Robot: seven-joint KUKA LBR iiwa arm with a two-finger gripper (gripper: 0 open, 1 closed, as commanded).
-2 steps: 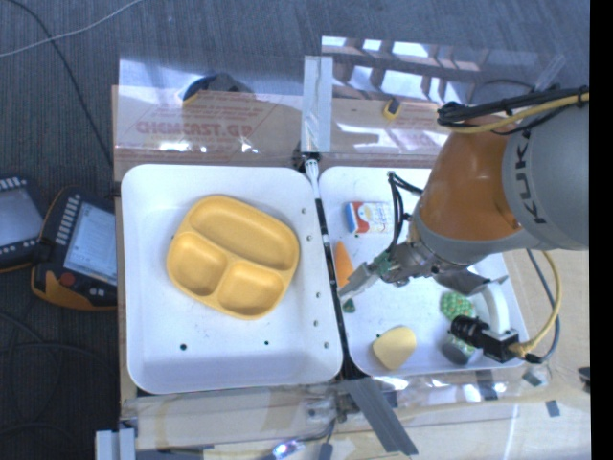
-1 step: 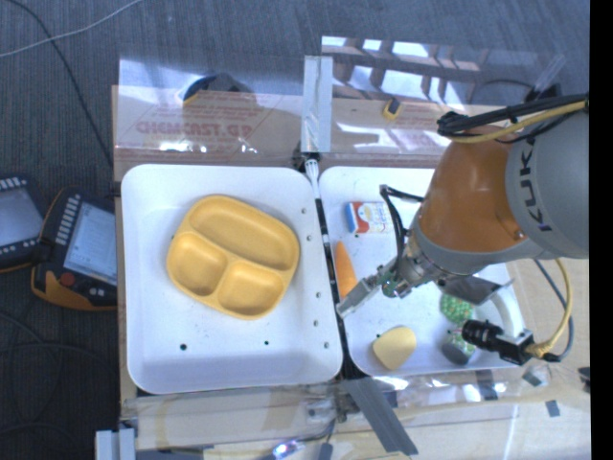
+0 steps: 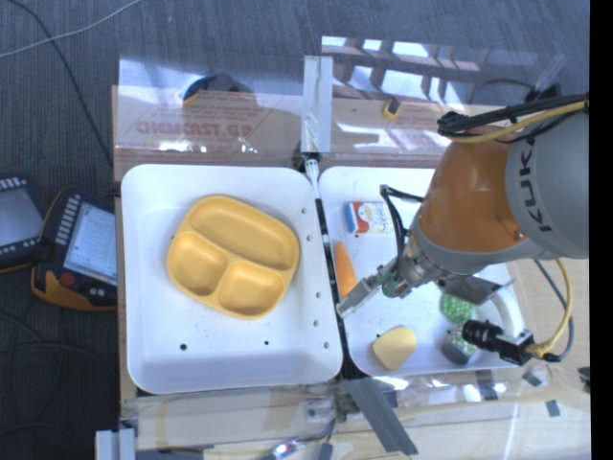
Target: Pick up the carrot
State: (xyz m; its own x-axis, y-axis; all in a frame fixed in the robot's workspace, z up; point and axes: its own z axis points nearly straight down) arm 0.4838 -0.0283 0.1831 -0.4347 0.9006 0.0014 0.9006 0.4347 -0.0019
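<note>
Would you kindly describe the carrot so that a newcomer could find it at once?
Start at the right bin, where the arm reaches in. Along its left wall, beside the divider between the bins, lies the carrot, just left of the hand. It is the lone slim orange stick; its neighbours are a pale yellow lump and a small carton.

Gripper (image 3: 356, 297) beside carrot (image 3: 344, 268) — right bin (image 3: 421, 178)

A single fixed camera looks down at a slant on the tabletop (image 3: 220, 123), framing both white bins (image 3: 144, 353) from moderate height; beyond them, grey floor (image 3: 144, 17).
</note>
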